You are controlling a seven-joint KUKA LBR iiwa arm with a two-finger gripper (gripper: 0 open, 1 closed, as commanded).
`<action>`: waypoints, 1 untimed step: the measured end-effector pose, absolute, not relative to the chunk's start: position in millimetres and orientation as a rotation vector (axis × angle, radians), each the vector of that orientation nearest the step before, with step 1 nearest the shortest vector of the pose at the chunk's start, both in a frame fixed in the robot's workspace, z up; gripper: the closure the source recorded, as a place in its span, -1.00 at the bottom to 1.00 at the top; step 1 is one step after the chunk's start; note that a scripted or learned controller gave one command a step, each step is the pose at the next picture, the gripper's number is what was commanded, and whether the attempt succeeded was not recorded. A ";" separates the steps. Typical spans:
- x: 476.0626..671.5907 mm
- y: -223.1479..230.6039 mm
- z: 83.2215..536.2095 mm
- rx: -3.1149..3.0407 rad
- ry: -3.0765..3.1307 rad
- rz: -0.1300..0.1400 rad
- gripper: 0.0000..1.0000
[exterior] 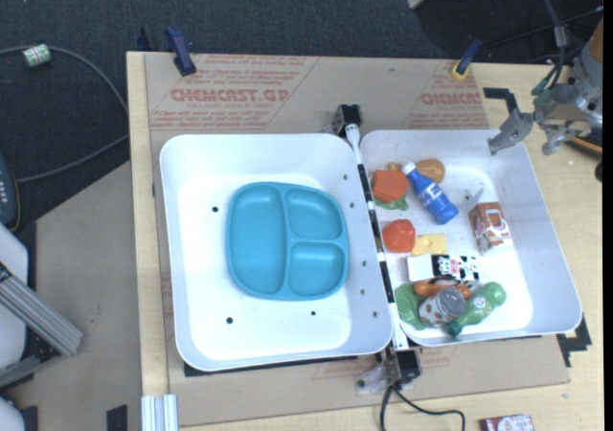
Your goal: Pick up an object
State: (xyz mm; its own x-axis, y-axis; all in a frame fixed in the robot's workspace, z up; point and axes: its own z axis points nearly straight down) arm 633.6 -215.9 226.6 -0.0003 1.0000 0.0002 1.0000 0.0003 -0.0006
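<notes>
Gripper (517,129) is seen at the upper right rim of the right bin (536,314); finger state cannot be told. Blue bottle (431,194) lies down-left of it, long axis diagonal.

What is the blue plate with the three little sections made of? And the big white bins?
The blue plate looks like moulded plastic: one even turquoise colour, rounded dividers, and a soft matte sheen. The white bins, the left bin and the right bin, also look like thin plastic, smooth and slightly glossy with rounded, lipped edges. That is only how they look.
</notes>
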 end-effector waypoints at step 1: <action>600.0 -223.7 127.2 -2.221 -2.221 0.001 -1.00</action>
State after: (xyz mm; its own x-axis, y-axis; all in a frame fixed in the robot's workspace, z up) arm 600.0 -223.7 127.2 0.0001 1.0000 0.0003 1.0000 -0.0001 -0.0009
